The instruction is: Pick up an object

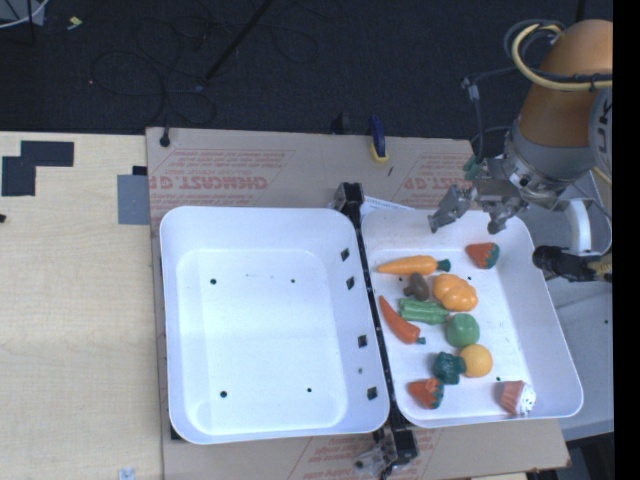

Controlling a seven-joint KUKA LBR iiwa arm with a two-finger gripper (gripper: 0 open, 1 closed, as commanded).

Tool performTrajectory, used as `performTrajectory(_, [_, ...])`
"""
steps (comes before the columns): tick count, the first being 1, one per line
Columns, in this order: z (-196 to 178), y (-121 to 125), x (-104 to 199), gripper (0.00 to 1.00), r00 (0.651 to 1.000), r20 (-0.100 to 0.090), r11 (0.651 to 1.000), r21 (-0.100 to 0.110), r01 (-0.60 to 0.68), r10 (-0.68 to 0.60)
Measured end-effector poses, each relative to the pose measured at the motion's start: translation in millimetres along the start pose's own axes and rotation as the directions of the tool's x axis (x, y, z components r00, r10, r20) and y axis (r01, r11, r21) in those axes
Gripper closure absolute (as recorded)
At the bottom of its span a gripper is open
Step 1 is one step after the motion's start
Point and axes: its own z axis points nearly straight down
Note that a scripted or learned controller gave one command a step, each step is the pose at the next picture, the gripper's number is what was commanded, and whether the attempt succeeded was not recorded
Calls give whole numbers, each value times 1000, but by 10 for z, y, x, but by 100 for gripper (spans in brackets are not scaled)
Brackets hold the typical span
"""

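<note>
Dark floor lies beyond your table (pixel 70 298). Jaws look spread and empty, I think, above the right bin (pixel 560 368); crowded toys risk a missed grasp.

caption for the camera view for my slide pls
End effector, open, above the far end of the right bin, which holds toy produce including a carrot and strawberry.

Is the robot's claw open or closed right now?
Open. The gripper hangs over the top of the right bin with its fingers spread wide apart and nothing between them.
</note>
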Motion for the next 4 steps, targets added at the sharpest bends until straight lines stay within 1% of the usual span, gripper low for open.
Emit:
performTrajectory(1, [1700, -17, -181, 0, 1000, -1, 1000, 7, -1, 1])
performTrajectory(2, [1518, 1, -197, 100, 1000, -1, 1000, 3, -4, 4])
performTrajectory(3, [42, 182, -528, 100, 1000, 6, 1000, -17, -1, 1])
performTrajectory(4, [-1325, 164, -130, 100, 1000, 2, 1000, -16, 4, -4])
